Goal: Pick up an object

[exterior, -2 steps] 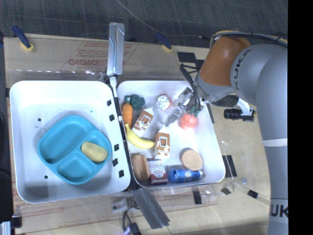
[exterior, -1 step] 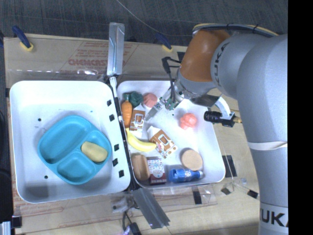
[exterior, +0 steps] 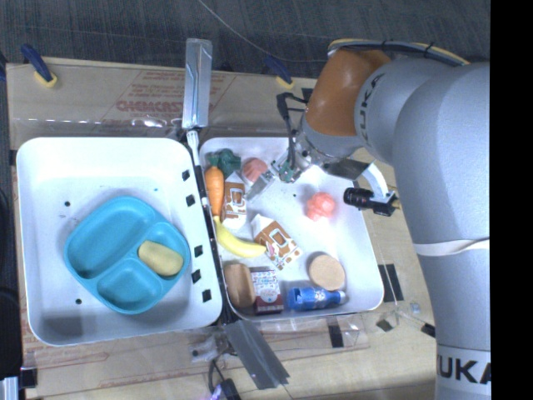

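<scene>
Hovering low over the right white bin (exterior: 371,261), the gripper (exterior: 286,172) nears one pink ball (exterior: 254,169) (finger state: cannot tell). Nearby lie one carrot (exterior: 215,190), one banana (exterior: 236,242) and one blue bottle (exterior: 316,297). One blue divided plate (exterior: 108,252) sits in the left white bin (exterior: 42,190) on the cardboard-covered surface (exterior: 100,94).

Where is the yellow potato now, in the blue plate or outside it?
In it: the potato lies in one compartment of the blue plate.

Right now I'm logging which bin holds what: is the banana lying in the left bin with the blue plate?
No, the banana lies in the right bin, while the blue plate sits in the left bin.
</scene>
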Motion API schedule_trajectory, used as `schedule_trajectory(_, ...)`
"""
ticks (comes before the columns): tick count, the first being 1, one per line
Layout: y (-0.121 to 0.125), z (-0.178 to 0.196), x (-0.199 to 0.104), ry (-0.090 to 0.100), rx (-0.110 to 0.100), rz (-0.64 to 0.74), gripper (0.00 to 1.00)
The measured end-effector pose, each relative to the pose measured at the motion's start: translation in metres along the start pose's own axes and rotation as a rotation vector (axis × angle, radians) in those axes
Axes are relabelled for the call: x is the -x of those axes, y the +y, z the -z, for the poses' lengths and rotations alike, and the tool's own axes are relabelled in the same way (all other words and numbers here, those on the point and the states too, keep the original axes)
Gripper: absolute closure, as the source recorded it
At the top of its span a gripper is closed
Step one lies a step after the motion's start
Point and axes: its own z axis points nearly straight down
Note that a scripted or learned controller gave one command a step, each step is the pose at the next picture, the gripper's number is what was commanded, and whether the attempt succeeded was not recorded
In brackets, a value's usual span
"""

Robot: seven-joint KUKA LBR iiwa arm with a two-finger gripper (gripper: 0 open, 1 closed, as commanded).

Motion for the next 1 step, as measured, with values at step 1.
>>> schedule_trajectory(1, 0.0082, 0.1037, 0.0166, 0.001, 0.008, -0.133, 0.0)
